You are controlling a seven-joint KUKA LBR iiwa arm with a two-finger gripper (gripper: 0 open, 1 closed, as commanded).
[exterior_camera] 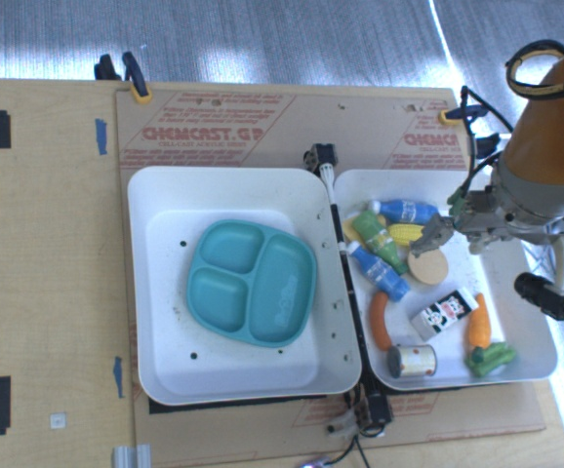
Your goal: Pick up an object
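Round tan wooden disc (427,266) is lying in the right white bin (541,359); the gripper (439,233) is hovering just above it, approaching. Finger spacing: cannot tell. Next comes descending and closing.

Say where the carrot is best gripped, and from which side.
Grip the carrot across its orange body, coming straight down. It lies flat with its narrow end up-view and green top down-view, so the sides give the narrowest span. The carton sits close on the left.
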